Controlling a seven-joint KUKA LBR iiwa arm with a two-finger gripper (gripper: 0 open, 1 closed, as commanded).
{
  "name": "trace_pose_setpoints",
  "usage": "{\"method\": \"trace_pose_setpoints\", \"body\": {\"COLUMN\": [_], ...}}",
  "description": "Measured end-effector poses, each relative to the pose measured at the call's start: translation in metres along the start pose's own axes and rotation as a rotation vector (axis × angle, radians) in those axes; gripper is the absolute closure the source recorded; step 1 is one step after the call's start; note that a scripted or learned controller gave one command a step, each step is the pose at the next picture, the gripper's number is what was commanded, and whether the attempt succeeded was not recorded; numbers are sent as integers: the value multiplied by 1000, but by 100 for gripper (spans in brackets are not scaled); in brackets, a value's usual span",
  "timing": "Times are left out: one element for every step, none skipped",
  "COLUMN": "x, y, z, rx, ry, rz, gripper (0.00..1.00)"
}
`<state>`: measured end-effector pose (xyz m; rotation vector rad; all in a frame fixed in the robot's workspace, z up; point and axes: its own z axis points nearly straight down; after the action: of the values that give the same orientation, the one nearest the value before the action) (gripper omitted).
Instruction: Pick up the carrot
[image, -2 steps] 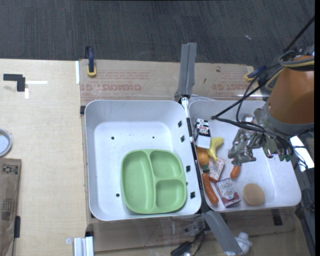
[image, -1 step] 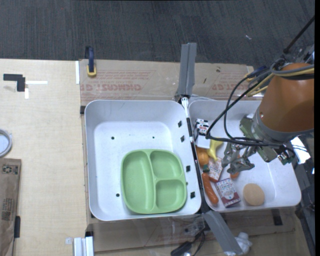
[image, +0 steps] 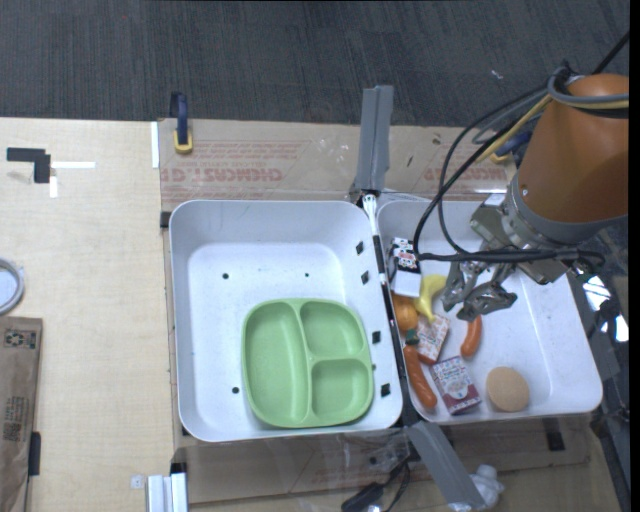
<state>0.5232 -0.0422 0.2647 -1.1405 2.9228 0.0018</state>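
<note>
— Where is the gripper (image: 478, 296) right now?

— Over the right bin (image: 560, 345), hanging below the arm (image: 575, 150), with its metal fingers pointing down toward the middle of the food. Whether they are apart or together I cannot tell; they are a dark tangle from this angle, and nothing shows between them.

— And the carrot?

— The carrot (image: 419, 379) lies along the left wall of that bin, down and to the left of the gripper, toward the front edge. Its long axis runs roughly front to back, slightly slanted, with its lower end near the front corner. So I judge that the gripper needs to travel left and forward, and close across the narrow width.

— Anything crowding it?

— A small red-and-white packet (image: 455, 385) sits just beside it on the right, and another packet (image: 432, 339) touches or overlaps its upper end. An orange (image: 405, 315) sits just above that. A red sausage (image: 470, 335) lies nearer the gripper and could be mistaken for the target.

— What is hard to make out?

— The carrot's upper end, tucked under the packet, and its left edge against the wall.
</note>
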Motion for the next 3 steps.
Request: {"method": "trace_pose_setpoints", "body": {"x": [22, -26, -12], "y": [-12, -14, -8], "z": [4, 42, 73], "rx": [-2, -2, -3], "ry": [1, 1, 2], "rz": [-329, -231, -366], "gripper": [100, 100, 100]}}
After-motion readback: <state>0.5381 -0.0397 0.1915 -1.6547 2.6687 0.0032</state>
